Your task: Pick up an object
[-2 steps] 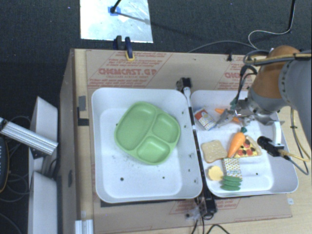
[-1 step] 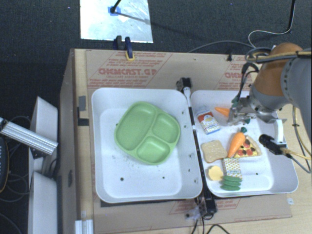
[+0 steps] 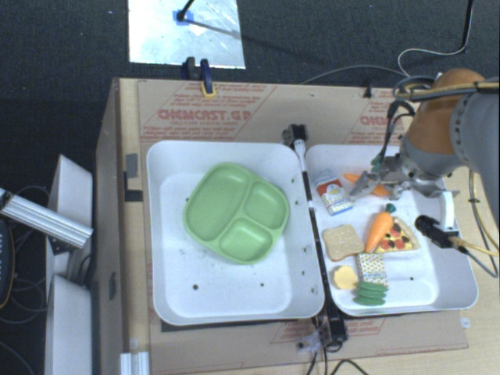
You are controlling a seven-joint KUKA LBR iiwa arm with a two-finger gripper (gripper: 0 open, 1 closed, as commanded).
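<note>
A: What sits nearest the lens? And how do the bins compare?

B: The left bin, lower centre of the frame, holds the largest thing, a green divided plate. The right bin holds small toy foods.

A: And the arm?

B: The grey arm enters from the upper right. Its gripper is down in the right bin's upper part, fingers narrow, over a small orange piece; whether they pinch it cannot be told.

A: What lies around it?

B: A small carton just left of the fingertips. Below them, a carrot beside a pizza slice, a slice of bread, then a patterned packet, a green ridged piece and a yellow round toward the bottom.
</note>
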